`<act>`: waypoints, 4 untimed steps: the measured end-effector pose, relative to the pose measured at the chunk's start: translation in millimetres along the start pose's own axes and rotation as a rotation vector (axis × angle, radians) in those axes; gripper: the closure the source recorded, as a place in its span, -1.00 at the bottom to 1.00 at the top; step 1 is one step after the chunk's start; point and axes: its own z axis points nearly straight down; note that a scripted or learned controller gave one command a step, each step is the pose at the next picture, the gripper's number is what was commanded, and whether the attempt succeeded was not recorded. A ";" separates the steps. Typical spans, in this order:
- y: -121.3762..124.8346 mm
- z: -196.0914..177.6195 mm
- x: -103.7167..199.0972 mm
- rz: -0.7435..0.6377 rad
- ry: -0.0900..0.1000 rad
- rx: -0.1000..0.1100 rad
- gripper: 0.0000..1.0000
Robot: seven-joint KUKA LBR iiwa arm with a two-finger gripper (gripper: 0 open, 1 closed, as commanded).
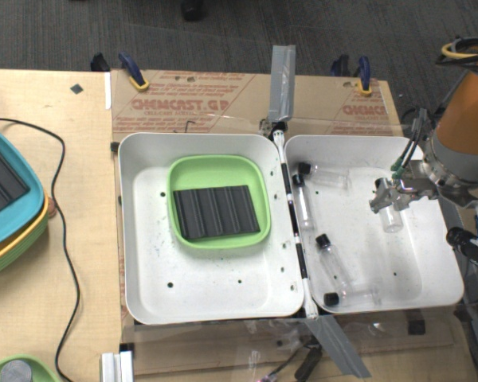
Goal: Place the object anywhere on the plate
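The claw (389,200) hovered in the right bin (430,293), well right of the green plate (219,173), apparently gripping a clear vial (392,217) (hard to see); its slick surface could slip mid-carry.

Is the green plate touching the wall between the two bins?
Apart. In the camera view, bare white bin floor shows between the green plate and the dividing wall.

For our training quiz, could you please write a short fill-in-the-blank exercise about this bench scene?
1. The green plate sits in the ____ bin.
2. A ribbed ____ mat lies on the plate.
3. The gripper hangs over the ____ bin.
4. The clear tubes have ____ caps.

Missing words: left; black; right; black
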 end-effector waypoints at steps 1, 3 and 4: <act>0.0 -0.1 0.0 0.000 0.000 0.000 -1.00; -38.5 -45.9 -37.6 0.321 0.000 -0.001 -1.00; -51.9 -56.0 -35.3 0.467 -0.001 0.000 -1.00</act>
